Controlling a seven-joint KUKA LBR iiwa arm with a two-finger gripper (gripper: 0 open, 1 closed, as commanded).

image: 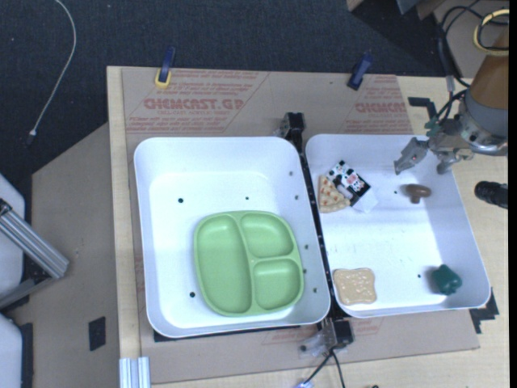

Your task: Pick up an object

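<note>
Two pincer fingers point(410, 156) spread, empty.

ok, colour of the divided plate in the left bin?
Pale green plate, plain, clear in the camera view.

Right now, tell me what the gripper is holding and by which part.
Nothing. The gripper hangs above the right bin with its fingers spread, nothing between them. The small brown piece lies apart on the bin floor.

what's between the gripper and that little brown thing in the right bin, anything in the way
Nothing visible. The gripper is open at the far end of the right bin, and the small brown piece lies just in front of it on bare white floor. The other items sit off to the sides.
</note>
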